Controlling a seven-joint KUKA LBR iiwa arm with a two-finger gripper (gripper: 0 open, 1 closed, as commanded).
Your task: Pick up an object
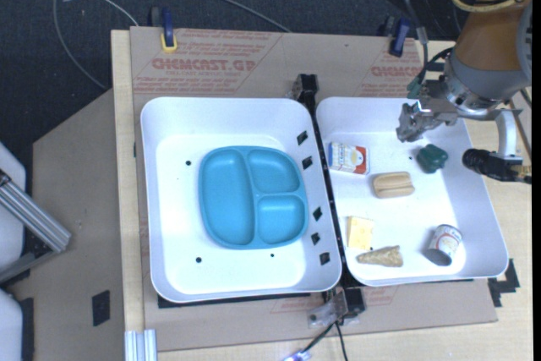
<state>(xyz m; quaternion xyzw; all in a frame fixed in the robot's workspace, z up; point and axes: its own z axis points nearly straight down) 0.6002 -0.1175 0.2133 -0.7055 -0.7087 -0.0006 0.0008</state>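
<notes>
The tabletop (228, 55) is a pale board with red print, and it carries two white bins side by side. A blue clamp (168, 28) and another clamp (399, 36) sit at its far edge.

The left bin (169, 249) holds a blue plate (252, 196) with three compartments; the plate lies flat near the middle of this bin.

The right bin (473, 207) holds the small things. My arm (494, 21) comes in from the right, orange above and grey below, and it ends over the far part of this bin. My claw (412, 124) hangs there, near the far wall, pointing down. From this view I cannot tell how far it is open, and I see nothing between its tips.

Just to the right of the claw and a little nearer lies a green block (433, 156), apart from it. A white packet (348, 156) with red marks lies near the left wall. A tan roll (392, 184) lies near the middle, between the packet and the green block but closer to the camera. A yellow square (360, 231) lies below it, and a tan wedge (379, 256) is just beside the square, at the near wall. A small can (443, 243) lies tilted in the near right corner, well apart from my claw.
</notes>
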